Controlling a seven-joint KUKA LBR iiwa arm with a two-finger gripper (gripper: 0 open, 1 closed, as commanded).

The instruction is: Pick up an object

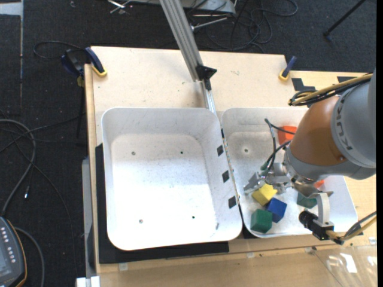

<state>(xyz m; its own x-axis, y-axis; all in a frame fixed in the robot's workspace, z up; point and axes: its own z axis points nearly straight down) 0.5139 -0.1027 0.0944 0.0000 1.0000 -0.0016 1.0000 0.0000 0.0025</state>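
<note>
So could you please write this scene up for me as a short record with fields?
arm: grey with orange band, reaching in from the right over the right bin
gripper: low in the right bin, above the yellow block; grasp not clear
blocks: yellow, blue block and green block clustered near the bin's front edge
other items: an orange piece at the back, a dark green piece partly hidden by the arm
left bin: white, shallow

even, bright light — soft shadows, slightly grainy.
</note>
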